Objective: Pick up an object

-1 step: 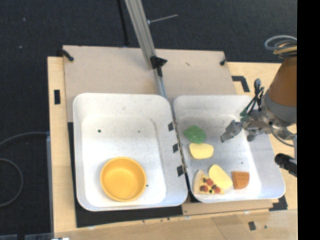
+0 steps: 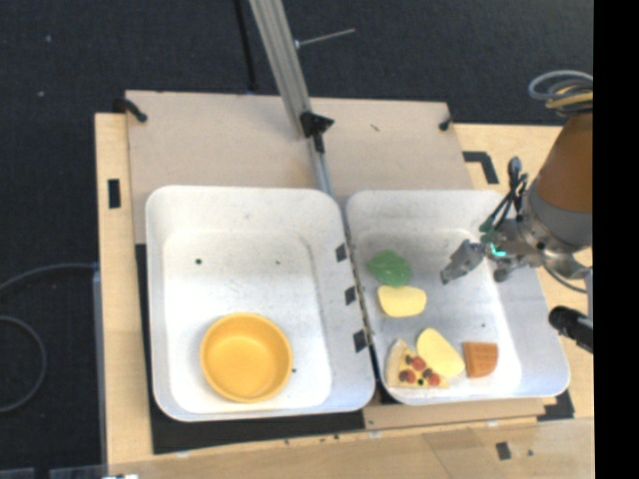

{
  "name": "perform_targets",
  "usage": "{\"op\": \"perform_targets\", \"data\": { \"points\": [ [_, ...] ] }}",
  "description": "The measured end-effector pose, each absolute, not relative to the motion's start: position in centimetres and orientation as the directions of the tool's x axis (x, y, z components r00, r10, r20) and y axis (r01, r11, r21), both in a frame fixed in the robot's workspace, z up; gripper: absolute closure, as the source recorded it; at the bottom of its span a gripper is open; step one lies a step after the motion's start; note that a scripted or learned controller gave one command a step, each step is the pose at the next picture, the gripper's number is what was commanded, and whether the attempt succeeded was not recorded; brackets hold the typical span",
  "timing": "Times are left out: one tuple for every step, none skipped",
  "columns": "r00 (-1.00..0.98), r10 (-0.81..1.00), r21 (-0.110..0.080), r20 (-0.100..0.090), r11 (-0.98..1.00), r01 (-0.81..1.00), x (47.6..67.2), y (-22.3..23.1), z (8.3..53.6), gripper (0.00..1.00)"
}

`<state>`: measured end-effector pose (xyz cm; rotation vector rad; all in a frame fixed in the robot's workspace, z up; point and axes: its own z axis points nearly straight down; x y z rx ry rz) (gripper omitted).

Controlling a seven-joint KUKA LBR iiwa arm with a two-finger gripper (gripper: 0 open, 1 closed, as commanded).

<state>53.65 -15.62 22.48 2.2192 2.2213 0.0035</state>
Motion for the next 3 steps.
{"op": "perform_targets", "data": {
  "points": [
    [0.000, 1.000, 0.000, -0.001, 0.000, 1.000, 53.7, -15.7, 16.5, 0.00],
    [0.002, 1.000, -0.004, 0.000, -0.002, 1.000, 53.9, -15.2, 10.5, 0.00],
    [0.003, 1.000, 0.001, -0.001, -0.003, 1.000, 53.9, -15.3, 10.2, 0.00]
  ]
}}
